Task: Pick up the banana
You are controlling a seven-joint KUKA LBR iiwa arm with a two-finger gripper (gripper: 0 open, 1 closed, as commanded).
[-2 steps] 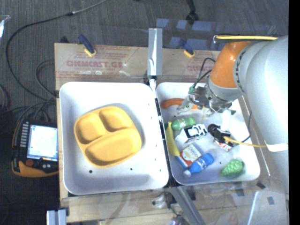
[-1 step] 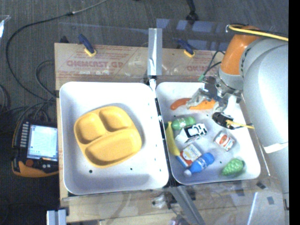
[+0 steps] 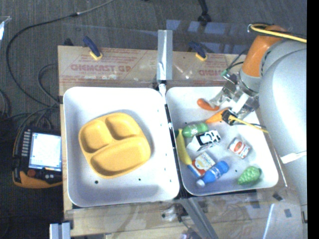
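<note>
The banana (image 3: 182, 146) is a yellow strip lying lengthwise along the left wall of the right bin (image 3: 269, 156), partly tucked under a green bottle (image 3: 194, 130). My gripper (image 3: 227, 106) hovers low over the bin's far right part, well to the right of the banana and beyond it. It sits right by two orange carrot-like pieces (image 3: 203, 103) (image 3: 217, 116). Nothing of the banana is near it.
Crowding the right bin are a white and black toy car (image 3: 208, 138), a red and white can (image 3: 239, 147), a small box (image 3: 203, 161), a blue bottle (image 3: 214, 172) and a green lumpy item (image 3: 249, 175). A yellow divided plate (image 3: 115, 144) lies in the left bin (image 3: 75, 108).
</note>
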